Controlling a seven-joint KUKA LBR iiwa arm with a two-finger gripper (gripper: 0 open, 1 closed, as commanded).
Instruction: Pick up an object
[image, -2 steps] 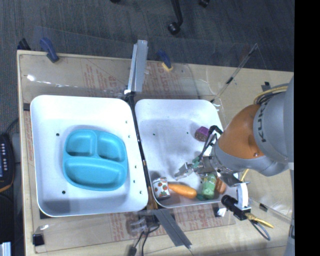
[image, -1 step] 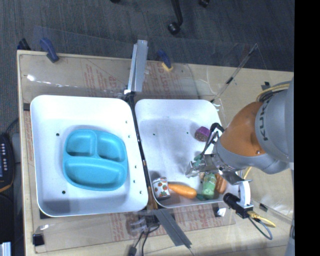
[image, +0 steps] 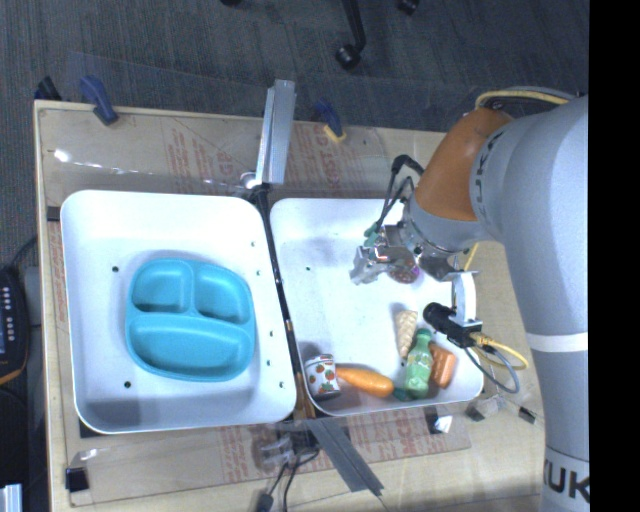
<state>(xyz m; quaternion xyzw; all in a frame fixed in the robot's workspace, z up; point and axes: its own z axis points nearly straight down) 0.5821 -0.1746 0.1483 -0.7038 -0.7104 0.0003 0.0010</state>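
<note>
Single fixed overhead view, slanted down on both bins (image: 75, 300).

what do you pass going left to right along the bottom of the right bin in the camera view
small patterned cup → orange carrot → green bottle → small orange piece, which lies against the bottle. The pincer sits higher up in the right bin.

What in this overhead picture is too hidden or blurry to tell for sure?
- Gripper: small and blurred; whether it grips anything is unreadable.
- Green bottle: its base is hidden among the carrot and neighbouring toys.
- Small cup: its printed pattern is too tiny to read.
- Arm: cut off by the right edge.
</note>
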